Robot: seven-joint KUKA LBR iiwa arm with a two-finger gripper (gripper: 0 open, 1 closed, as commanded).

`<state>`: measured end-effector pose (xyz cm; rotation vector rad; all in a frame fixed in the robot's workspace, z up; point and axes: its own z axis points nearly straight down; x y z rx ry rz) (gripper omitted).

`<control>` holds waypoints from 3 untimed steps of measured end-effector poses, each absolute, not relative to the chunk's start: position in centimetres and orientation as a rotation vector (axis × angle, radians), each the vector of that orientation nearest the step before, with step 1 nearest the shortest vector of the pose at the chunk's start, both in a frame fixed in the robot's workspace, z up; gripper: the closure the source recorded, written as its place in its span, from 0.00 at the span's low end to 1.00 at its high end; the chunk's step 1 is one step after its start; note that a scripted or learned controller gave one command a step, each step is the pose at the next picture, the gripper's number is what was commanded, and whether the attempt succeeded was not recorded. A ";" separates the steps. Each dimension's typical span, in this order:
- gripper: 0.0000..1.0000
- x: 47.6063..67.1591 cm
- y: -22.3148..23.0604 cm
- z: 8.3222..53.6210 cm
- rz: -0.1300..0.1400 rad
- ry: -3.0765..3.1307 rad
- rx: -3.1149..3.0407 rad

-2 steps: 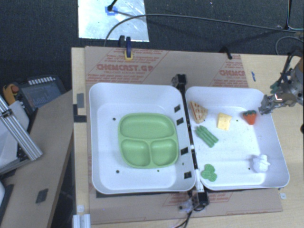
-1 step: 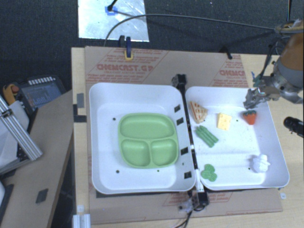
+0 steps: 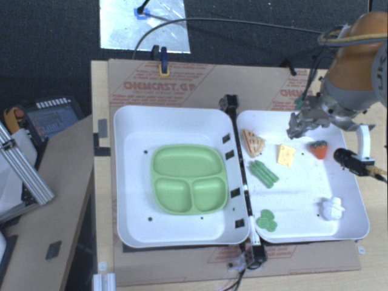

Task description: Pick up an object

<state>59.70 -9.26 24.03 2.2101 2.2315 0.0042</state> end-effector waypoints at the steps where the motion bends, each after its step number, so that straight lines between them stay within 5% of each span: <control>1: 1.00 60.4 -4.8 23.8 0.004 2.230 2.211; 3: 1.00 63.9 6.0 23.6 0.008 2.232 2.210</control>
